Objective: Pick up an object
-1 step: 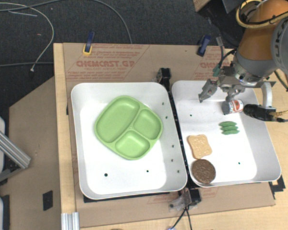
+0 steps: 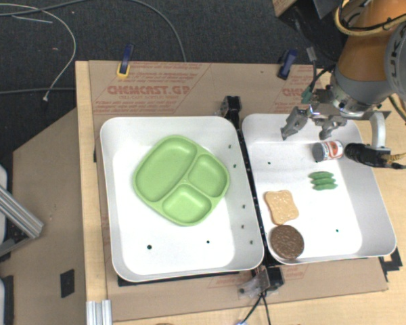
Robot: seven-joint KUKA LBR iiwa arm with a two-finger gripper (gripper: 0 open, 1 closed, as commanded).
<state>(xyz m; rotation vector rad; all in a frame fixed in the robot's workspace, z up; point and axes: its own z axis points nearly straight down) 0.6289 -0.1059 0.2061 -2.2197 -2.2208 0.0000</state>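
Dark carpet point(image 2: 210, 19) ran behind the bench, thin cables point(image 2: 61, 26) snaking across it, and a cardboard sheet point(image 2: 155, 80) lay under both bins, pinned at its far edge by two blue clamps point(image 2: 126, 58). Left bin point(image 2: 122, 249) first: a green plate point(image 2: 181, 179) with three compartments sat near its middle, turned at an angle, nothing on it. Over to the right bin point(image 2: 365, 235), and that was where the small things were. A small can point(image 2: 328, 149) with a red and white label lay on its side toward the far end. Nearer the camera came a green pod-shaped piece point(image 2: 323, 180), then a slice of toast point(image 2: 281, 206) close to the bin's left wall, and just below the toast, almost touching it, a round brown cookie point(image 2: 286, 242) by the near left corner. And the arm point(image 2: 372, 53) was in from the right, grey with its orange band, wrist over the far end of the right bin. The gripper point(image 2: 310, 122) hung there, fingers point(image 2: 290, 125) spread apart, nothing between them. It was just beside the can, up and to the left of it, and whether it touched the can could not be told. The toast, pod and cookie lay well apart from the gripper.
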